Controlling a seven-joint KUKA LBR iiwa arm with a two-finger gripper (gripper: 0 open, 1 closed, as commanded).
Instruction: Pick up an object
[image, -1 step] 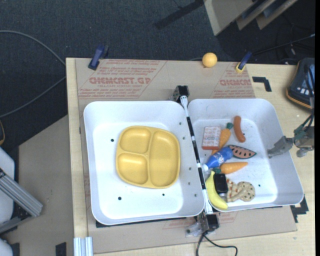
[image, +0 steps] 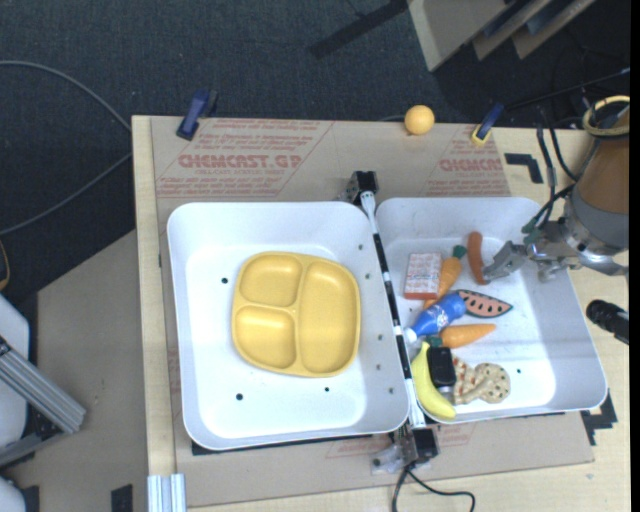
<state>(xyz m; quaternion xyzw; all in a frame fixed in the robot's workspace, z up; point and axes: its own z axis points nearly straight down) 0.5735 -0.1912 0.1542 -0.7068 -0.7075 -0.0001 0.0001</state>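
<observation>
The gripper (image: 503, 260) sits low over the right bin (image: 560, 380), near its upper right part, with its dark fingers pointing left toward the toys; whether they are apart or together I cannot tell from this angle, and nothing can be seen between them. The tip is just beside a small sausage (image: 476, 256), which stands upright in the picture, but contact cannot be confirmed.

The arm (image: 600, 200) reaches in from the right edge, its orange band above the grey wrist, with black cables looping over it.

The toys lie in a cluster along the left side of the right bin. A pink wafer (image: 422, 274) lies at the top, a carrot (image: 450, 272) just beside it and next to the sausage. Below them come a blue bottle (image: 434, 318), a watermelon slice (image: 483, 304) and a second carrot (image: 467, 335). Lower still, a banana (image: 430, 385) runs along the bin's left wall, with a cookie (image: 484, 382) to its right.

The left bin (image: 200, 400) holds a yellow divided plate (image: 296, 312) at its middle. Both bins rest on a cardboard sheet (image: 250, 155) with red print, clipped at the top by blue clamps (image: 194, 114). A yellow ball (image: 419, 120) lies at the sheet's far edge. Dark carpet (image: 80, 170) surrounds the bench
</observation>
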